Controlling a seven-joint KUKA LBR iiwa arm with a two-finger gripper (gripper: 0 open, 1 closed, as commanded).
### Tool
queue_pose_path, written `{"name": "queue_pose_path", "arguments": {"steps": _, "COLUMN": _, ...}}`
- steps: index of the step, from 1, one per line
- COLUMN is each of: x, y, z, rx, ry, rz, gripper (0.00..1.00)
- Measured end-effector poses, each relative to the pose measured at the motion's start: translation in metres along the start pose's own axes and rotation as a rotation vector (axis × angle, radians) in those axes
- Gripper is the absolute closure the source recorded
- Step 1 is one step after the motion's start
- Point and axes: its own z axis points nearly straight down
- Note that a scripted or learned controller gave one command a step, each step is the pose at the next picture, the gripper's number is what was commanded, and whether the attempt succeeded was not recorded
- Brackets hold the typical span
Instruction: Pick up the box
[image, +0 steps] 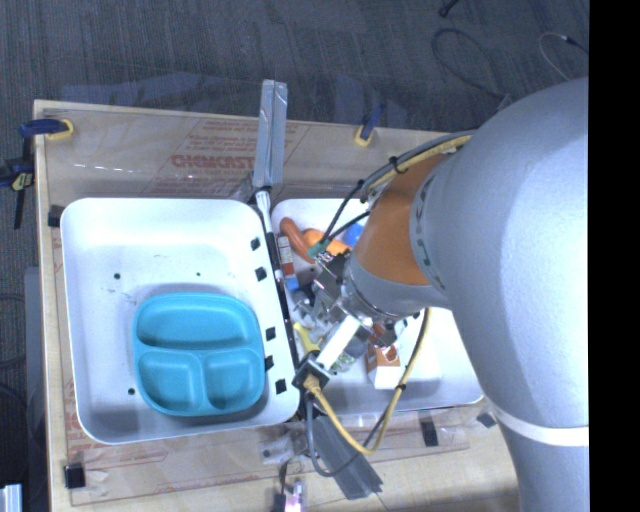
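Hanging low in the shallow white right-hand bin (452, 392), the claw (318, 300), released or clenched I cannot tell, seems mid-approach; the small white-and-brown cardboard box (384, 364) lies just beside it, so centring comes next.

We see two shallow plastic bins, both plain white: the left white bin (90, 300) and the right white bin (455, 385). The moulded three-compartment plastic tray (200, 352) is solid turquoise, unpatterned. The small cardboard box (383, 364) looks white with brown-orange patches. The robot arm (520, 250) is pale grey, its wrist band (385, 245) orange. The tan wooden bench top (150, 135) carries faded red lettering.
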Motion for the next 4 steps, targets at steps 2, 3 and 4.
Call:
{"name": "queue_pose_path", "arguments": {"steps": 2, "x": 0.045, "y": -0.053, "z": -0.119, "rx": -0.003, "ry": -0.001, "rz": 0.059, "gripper": 1.0}}
{"name": "queue_pose_path", "arguments": {"steps": 3, "x": 0.032, "y": -0.037, "z": -0.142, "rx": -0.003, "ry": 0.0, "rz": 0.108, "gripper": 1.0}}
{"name": "queue_pose_path", "arguments": {"steps": 4, "x": 0.059, "y": -0.052, "z": -0.238, "rx": -0.007, "ry": 0.005, "rz": 0.499, "gripper": 1.0}}
